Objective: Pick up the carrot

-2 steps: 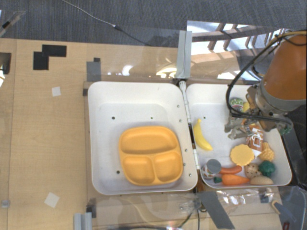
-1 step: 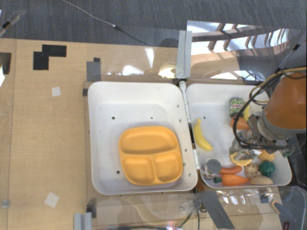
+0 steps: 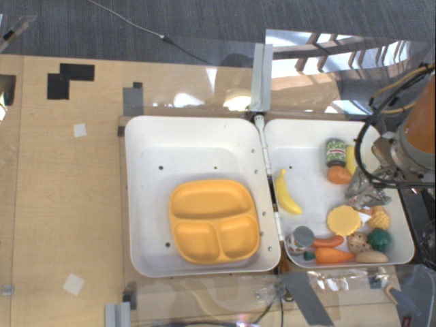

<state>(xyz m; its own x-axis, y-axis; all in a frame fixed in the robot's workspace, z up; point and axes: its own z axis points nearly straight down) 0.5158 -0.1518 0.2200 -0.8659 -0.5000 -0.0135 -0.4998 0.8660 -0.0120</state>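
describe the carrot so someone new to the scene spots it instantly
Look in the right bin, along its near edge. The carrot lies flat there, just below a thinner red chilli and beside a grey cup. It is the fat orange tapered piece, with the gripper above it.

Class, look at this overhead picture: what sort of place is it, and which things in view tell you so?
Probably a robot lab test bench, not a kitchen. A robot arm reaches over two white bins on a wooden bench, and the food is toys: a carrot, a banana, a yellow tray.
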